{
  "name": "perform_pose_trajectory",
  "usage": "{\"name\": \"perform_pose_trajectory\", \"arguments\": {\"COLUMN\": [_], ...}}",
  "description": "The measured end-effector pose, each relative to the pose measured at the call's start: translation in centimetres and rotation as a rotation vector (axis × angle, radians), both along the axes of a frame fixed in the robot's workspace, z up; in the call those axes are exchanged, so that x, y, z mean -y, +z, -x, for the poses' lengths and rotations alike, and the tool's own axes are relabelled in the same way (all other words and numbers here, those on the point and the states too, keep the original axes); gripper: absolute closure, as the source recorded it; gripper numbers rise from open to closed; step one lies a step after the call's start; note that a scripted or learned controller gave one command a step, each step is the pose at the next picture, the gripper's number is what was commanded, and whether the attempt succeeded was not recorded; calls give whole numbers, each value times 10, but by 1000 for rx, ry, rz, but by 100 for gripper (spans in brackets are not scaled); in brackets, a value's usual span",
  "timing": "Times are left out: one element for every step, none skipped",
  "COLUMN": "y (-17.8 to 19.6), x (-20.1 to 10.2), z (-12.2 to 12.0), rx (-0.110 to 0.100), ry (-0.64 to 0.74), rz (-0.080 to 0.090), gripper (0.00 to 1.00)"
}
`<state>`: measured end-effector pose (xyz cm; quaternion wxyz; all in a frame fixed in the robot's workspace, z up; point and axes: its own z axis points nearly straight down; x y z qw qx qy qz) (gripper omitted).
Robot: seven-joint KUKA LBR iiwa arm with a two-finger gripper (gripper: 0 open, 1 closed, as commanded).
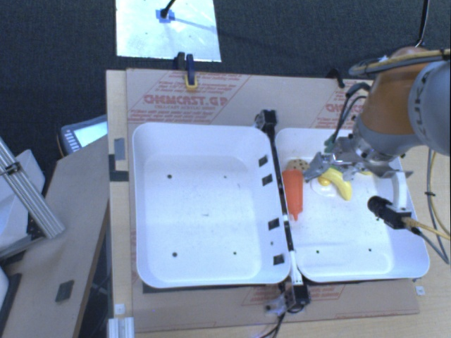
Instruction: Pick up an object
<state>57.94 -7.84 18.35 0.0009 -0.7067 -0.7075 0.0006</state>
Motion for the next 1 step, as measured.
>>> {"name": "perform_pose_trajectory", "arguments": {"y": [14], "x": [-92], "z": [18], "rx": [2], "ry": [11], "rz": [-3], "gripper": [0]}}
